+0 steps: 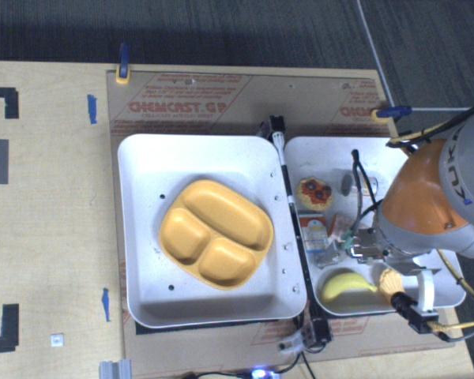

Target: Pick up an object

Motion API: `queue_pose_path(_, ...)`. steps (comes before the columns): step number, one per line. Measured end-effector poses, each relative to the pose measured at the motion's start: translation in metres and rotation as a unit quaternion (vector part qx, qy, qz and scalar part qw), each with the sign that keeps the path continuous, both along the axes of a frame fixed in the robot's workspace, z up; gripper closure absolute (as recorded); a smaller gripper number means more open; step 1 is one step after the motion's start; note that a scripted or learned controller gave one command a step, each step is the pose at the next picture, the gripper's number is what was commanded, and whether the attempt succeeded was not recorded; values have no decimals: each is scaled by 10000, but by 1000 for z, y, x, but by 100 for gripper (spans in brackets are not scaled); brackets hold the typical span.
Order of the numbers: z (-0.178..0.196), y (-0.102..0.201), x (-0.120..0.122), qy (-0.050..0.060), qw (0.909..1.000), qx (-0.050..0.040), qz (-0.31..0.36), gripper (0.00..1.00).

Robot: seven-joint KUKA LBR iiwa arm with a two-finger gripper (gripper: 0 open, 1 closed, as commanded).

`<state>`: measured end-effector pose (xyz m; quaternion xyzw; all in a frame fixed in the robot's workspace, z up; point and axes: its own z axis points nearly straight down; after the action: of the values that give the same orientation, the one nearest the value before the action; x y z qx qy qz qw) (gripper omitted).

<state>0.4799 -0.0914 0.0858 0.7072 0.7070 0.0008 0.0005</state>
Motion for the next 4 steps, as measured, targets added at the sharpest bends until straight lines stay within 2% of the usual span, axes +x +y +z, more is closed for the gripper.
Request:
queue_pose_path(1, 11, 0, 2, -33, 10000, -12, 1, 100)
queue_pose_path(2, 11, 0, 2, -32, 10000, -11, 0, 0)
queue_pose_path(3, 0, 0, 1, 6, 10000, 2, 3, 0)
queue_pose_path(4, 11, -1, 3, -27, 10000, -9, 4, 100)
